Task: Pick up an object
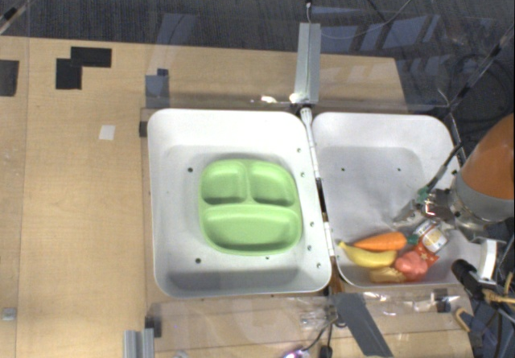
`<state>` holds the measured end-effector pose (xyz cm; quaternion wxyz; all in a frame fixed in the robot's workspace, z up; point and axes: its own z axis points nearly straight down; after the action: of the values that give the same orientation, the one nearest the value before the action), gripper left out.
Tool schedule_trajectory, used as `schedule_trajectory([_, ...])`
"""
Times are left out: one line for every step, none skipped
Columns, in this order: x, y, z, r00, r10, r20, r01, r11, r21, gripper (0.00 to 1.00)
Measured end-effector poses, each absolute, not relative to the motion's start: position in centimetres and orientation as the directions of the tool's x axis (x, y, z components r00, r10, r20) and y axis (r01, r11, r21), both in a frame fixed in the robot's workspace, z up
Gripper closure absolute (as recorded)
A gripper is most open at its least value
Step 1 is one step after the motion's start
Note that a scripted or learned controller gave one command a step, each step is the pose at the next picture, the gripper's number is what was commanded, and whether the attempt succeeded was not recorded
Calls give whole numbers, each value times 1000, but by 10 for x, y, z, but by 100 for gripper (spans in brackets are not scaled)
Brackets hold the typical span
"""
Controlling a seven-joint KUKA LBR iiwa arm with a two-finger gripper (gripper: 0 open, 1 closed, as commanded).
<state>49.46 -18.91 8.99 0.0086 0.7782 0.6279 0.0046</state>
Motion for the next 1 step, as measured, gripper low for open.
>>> schedule_trajectory([498, -187, 101, 206, 978, -1, 978, -206, 25, 100])
